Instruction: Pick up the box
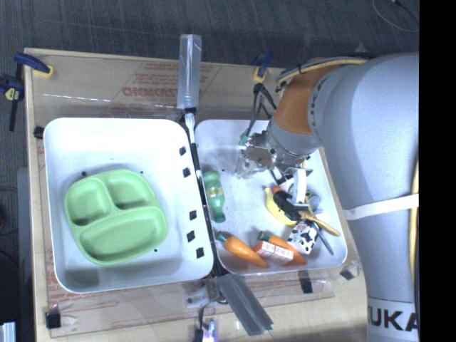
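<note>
A green three-compartment plastic tray (115, 215) fills the left white bin (57, 137). Right of it lie a green bottle (212, 193), an orange carrot (241, 249), then the small red-and-white box (279, 251). The gripper (249, 157) hangs above the box.

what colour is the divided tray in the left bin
Light green. The divided tray lies in the left bin, clear in the camera view.

Bins (114, 130): smooth white plastic, slight sheen. Tray (115, 214): matt green plastic. Bottle (213, 194): glossy green. Carrot (241, 249): smooth orange plastic. Table (107, 84): pale wood, printed. Arm (370, 141): satin grey shell. Box (278, 251): printed card, looks like.
</note>
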`<state>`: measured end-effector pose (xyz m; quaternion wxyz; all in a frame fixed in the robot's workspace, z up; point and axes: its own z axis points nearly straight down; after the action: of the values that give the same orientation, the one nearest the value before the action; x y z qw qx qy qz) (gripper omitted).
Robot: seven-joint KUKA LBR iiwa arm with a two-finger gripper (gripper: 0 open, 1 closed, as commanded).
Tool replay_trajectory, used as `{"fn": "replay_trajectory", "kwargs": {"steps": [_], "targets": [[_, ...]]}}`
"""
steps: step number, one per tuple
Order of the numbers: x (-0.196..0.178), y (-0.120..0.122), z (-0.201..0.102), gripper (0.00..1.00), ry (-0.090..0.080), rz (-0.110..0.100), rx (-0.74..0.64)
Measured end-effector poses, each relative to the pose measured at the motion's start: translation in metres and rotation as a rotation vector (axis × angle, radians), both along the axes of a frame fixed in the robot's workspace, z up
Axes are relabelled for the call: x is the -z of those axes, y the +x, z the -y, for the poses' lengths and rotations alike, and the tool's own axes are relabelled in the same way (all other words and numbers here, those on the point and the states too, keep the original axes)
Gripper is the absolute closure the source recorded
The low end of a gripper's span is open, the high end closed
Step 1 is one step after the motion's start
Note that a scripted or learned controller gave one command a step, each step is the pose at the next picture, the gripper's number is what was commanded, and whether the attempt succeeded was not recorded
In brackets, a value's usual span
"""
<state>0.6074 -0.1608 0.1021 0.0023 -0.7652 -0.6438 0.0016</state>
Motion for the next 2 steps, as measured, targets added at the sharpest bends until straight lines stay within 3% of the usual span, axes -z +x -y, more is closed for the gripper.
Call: {"fn": "replay_trajectory", "kwargs": {"steps": [1, 2], "targets": [[0.011, -0.055, 0.041, 1.00, 0.000, -0.002, 0.355], [-0.040, -0.046, 0.038, 1.00, 0.000, 0.001, 0.425]]}}
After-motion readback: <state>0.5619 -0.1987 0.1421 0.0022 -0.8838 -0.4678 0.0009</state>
